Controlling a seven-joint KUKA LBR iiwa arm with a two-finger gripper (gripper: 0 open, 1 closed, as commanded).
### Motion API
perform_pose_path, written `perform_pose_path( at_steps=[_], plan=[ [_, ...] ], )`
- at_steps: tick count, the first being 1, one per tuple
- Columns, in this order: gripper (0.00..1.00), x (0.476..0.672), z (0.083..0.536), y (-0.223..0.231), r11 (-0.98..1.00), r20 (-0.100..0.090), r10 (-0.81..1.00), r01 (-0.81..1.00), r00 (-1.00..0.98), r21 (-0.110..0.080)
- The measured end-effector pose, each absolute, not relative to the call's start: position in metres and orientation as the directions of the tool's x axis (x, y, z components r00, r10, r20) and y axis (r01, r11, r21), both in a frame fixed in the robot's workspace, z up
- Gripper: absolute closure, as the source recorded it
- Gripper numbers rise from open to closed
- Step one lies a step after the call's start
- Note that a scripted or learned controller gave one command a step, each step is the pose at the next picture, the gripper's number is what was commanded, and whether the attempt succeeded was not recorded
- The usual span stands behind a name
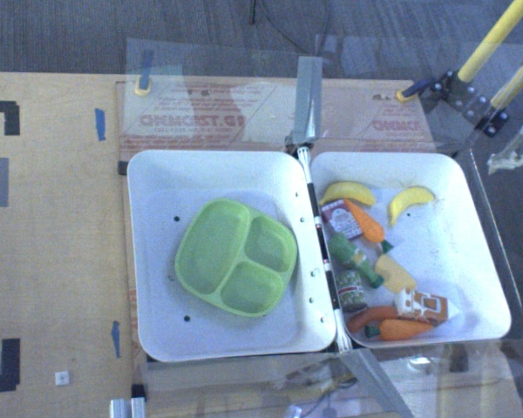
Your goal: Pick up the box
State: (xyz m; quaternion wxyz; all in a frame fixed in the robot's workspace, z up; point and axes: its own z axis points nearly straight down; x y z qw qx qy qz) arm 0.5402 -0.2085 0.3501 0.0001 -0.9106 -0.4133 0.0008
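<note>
The pincer's state cannot be told. The left bin [148, 233] holds a green divided plate [235, 258] lying flat near its middle. The right bin [471, 233] holds the clutter: two bananas [347, 192] [411, 200] at the far side, a carrot [366, 222], a red packet [340, 219] and a green bottle [353, 258] along the inner wall. The box [421, 304], white and orange, lies near the front, touching a second carrot [405, 327].

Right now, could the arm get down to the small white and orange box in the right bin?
Probably yes. The box lies uncovered in the right bin, open from above. An orange carrot lies close beside it, so finger room on that side looks tight.
</note>
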Motion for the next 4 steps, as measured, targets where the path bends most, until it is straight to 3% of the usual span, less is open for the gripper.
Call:
perform_pose_path(
  at_steps=[1,2,3,4],
  plan=[
    [0.0,0.479,0.159,-0.196,-0.87,-0.002,0.492,0.492,0.87,-0.004],
    [0.0,0.48,0.355,-0.222,-0.872,-0.002,0.49,0.49,0.872,-0.001],
    [1.0,0.482,0.365,-0.22,-0.869,-0.004,0.494,0.494,0.869,-0.002],
    [1.0,0.602,0.347,-0.22,-0.834,-0.001,0.551,0.551,0.834,0.0]
  ],
)
